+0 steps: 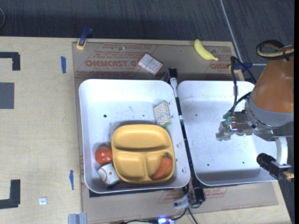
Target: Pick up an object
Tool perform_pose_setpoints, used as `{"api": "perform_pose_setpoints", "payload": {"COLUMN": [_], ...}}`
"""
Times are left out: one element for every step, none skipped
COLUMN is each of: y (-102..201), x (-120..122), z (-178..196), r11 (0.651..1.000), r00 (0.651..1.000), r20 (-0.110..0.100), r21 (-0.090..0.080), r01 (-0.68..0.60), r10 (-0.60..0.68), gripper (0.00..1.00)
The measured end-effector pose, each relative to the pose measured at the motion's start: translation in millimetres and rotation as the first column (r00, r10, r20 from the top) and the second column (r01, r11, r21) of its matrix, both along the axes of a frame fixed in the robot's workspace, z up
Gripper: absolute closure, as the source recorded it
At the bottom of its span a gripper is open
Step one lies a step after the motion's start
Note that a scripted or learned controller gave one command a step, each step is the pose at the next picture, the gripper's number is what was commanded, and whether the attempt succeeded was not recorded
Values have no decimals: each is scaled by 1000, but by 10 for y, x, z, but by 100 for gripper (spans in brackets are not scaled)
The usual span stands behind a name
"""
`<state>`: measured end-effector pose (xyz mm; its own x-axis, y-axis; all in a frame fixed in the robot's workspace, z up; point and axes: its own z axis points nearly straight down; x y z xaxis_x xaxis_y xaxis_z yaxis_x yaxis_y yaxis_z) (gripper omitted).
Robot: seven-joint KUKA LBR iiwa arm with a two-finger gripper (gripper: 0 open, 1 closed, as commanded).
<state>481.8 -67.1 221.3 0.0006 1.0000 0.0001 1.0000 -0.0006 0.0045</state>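
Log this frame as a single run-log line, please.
arm: over right bin | hand: nothing seen held | left bin: yellow tray, carrot, tomato

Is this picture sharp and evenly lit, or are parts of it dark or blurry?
In the camera view, the bins are brightly lit and fairly sharp; the floor along the top is dim; the yellow tray casts a soft shadow; the gripper looks slightly blurred.
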Motion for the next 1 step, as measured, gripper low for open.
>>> {"api": "perform_pose_setpoints", "payload": {"y": [182], "x": [142], "z": [-94], "r11": [1000], "r00": [1000], "r20": [-2], "r21": [-1], "r01": [-2], "r10": [2], "gripper": [100]}}
